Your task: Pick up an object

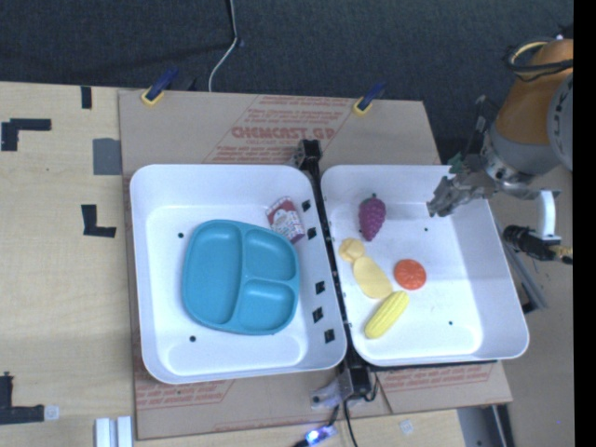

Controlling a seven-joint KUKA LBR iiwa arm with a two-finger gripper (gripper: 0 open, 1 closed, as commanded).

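The right bin (484, 329) holds a purple bunch of grapes (372, 216), a pale yellow squash-like piece (366, 269), an orange-red tomato (410, 274) and a yellow corn cob (386, 314). My gripper (445, 199) hangs over the bin's far right part, to the right of the grapes and apart from every item. Nothing shows between its fingers. The grey arm with its orange band (535, 110) reaches in from the upper right.
The left bin (149, 250) bears a blue divided plate (240, 276) and a small red and white packet (285, 218) near the divider. Both bins rest on a cardboard sheet (279, 128) on the wooden bench. A black cable (226, 26) runs along the back.
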